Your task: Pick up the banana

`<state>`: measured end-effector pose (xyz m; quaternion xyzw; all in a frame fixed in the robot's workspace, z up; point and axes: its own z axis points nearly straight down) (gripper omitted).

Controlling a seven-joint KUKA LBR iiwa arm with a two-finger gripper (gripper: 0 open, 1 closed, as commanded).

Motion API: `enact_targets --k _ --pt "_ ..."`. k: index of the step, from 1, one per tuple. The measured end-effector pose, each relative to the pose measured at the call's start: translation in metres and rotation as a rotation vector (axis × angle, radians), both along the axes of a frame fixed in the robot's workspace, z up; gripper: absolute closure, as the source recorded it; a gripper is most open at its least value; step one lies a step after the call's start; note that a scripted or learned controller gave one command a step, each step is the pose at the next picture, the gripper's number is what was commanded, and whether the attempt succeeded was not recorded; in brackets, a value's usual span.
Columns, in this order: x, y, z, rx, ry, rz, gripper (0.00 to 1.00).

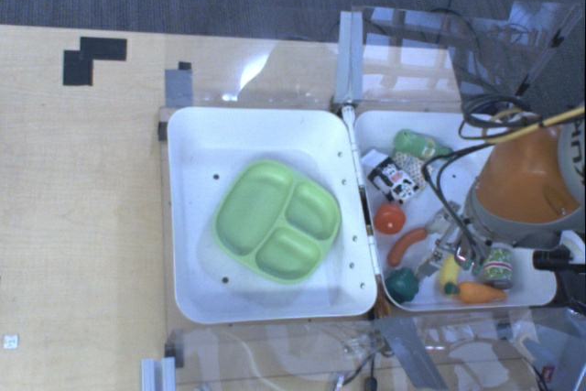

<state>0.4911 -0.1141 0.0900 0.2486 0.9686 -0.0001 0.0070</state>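
Banana (pixel 449 275) in the right bin (pixel 368 137), near its front wall, toward the right half. Small, yellow, toy-like; short stubby piece showing, upper end hidden under the gripper (pixel 446 254). Lies roughly upright in the view, tilted a little. Looks plain yellow with a darker tip at the lower end, too small to be sure. Just beside an orange carrot (pixel 481 293) on its lower right, close to touching. Next to a small can with a green label (pixel 497 267) on the right. Left of it an orange-red sausage-shaped item (pixel 408 244) and a dark green round item (pixel 401 286), both near but apart. Further up the bin: red ball-like item (pixel 389 218), black-and-white patterned item (pixel 396 179), light green item (pixel 417 144) at the back. Gripper low in the bin, directly over the banana's top end, metal parts crowding it. Jaw state: cannot tell, too small and cluttered. Contact with the banana: cannot tell either; not confirmed as held. Arm's orange band (pixel 526 183) looming over the right side of the bin, black cables looping across it. Left bin (pixel 179 224) with a light green divided plate (pixel 279 222), three compartments, sitting at an angle near the middle. Both bins side by side on a pale wood bench (pixel 82 215).
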Motion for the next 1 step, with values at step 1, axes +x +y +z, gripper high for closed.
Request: enact_targets --k 1 --pt "0.0039 0.0007 0.013 0.0 -0.011 -0.002 1.0"
